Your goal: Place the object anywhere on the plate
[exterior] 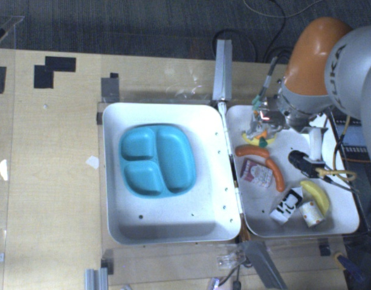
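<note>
Glossy blue plastic plate (156, 161)

The grey arm (354, 65) enters from the upper right of the frame, its orange band (312, 53) facing up. Its gripper (261, 122) points down-left, right of centre.

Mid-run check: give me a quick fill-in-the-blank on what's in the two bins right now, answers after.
1. The blue plate has ____ compartments.
2. The plate lies in the ____ bin of the camera view.
3. The banana lies in the same bin as the ____ hot dog.
4. The claw hangs over the ____ bin.

Missing words: three; left; orange; right
</note>
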